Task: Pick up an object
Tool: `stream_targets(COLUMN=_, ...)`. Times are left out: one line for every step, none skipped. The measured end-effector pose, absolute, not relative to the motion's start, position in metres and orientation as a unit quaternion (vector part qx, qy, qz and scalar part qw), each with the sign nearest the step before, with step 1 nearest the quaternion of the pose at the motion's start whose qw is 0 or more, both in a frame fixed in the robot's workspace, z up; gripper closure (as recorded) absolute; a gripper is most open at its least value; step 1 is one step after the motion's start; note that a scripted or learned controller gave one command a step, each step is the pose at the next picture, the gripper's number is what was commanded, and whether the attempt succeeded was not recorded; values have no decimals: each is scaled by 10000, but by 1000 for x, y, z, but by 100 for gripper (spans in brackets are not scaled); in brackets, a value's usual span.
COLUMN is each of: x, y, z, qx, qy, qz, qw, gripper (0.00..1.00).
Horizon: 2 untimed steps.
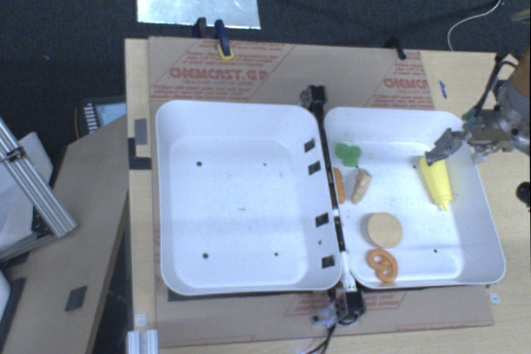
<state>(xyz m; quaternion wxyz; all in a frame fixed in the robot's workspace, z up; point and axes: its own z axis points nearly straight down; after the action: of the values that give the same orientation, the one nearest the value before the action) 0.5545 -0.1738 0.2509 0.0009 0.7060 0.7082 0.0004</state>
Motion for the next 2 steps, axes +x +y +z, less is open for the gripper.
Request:
stream_targets(x=643, y=-207, z=152, qx=7048, qy=7094, qz=5, qw=27, gripper=0)
stream_targets(x=670, y=-107, z=83, qx=7029, qy=7112, qz=23, qw=-5, gripper=0)
